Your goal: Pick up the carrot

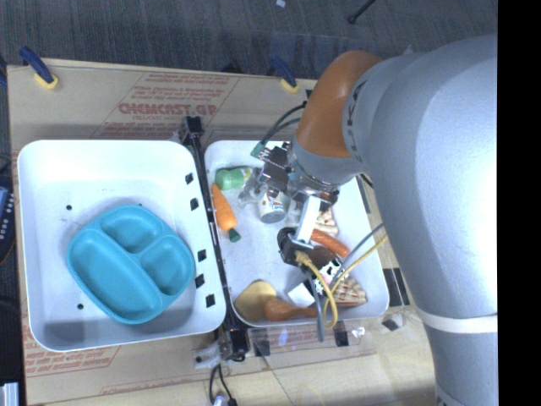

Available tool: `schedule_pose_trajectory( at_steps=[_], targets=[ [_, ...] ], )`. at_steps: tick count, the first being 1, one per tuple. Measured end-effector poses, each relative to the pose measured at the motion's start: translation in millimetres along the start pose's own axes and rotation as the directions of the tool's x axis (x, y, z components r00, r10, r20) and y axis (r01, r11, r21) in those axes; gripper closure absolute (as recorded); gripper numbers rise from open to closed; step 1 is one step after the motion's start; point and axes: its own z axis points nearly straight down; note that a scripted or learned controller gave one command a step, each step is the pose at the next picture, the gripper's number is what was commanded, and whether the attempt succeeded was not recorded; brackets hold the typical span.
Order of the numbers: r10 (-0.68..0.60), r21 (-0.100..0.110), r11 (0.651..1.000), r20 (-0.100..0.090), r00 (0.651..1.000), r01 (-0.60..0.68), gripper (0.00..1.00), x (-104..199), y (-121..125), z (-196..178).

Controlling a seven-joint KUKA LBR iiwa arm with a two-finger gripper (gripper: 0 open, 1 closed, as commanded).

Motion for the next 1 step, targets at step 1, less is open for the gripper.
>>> schedule_pose_trajectory(
  at_steps=[1],
  targets=[
    [0.057, -0.01, 0.998, -0.001, 0.998, -0.057, 0.0, 21.7, -4.2, -1.2]
  ],
)
